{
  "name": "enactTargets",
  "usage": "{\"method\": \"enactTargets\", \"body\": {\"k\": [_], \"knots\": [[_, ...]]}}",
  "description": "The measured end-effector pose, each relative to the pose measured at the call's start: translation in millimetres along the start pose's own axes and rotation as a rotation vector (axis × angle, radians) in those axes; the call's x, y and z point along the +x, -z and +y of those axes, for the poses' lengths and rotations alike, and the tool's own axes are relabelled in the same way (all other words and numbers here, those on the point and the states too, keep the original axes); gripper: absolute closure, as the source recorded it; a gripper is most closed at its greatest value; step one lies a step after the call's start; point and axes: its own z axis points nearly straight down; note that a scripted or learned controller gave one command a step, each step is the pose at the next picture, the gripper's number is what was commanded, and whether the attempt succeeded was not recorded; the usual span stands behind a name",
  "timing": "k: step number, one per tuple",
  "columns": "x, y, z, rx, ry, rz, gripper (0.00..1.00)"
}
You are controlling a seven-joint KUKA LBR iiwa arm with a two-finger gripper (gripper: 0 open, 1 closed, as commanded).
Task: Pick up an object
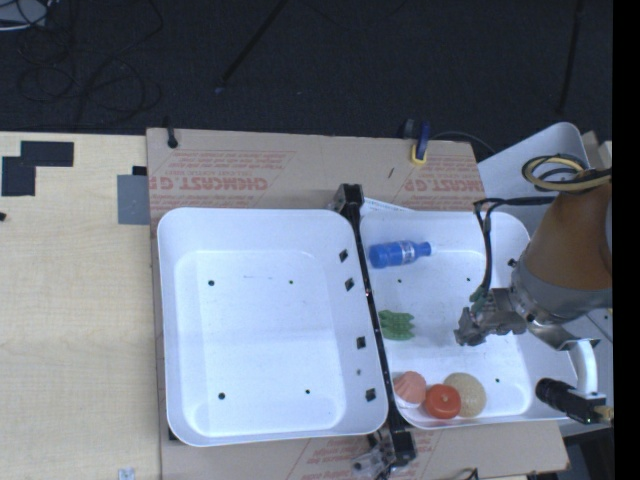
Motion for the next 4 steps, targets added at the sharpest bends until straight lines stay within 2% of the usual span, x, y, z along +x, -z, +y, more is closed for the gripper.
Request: {"method": "enactTargets", "body": {"k": [1,2,3,4], "knots": [[61.9,100.2,-19.1,-0.019,0.003,-0.005,1.0],[78.3,69.4,8.8,-0.01,-0.002,-0.007,1.0],[126.3,24.0,52.8,-0.01,0.0,-0.007,1.0],[200.6,98.3,73.9,-0.019,0.004,-0.005,1.0]]}}
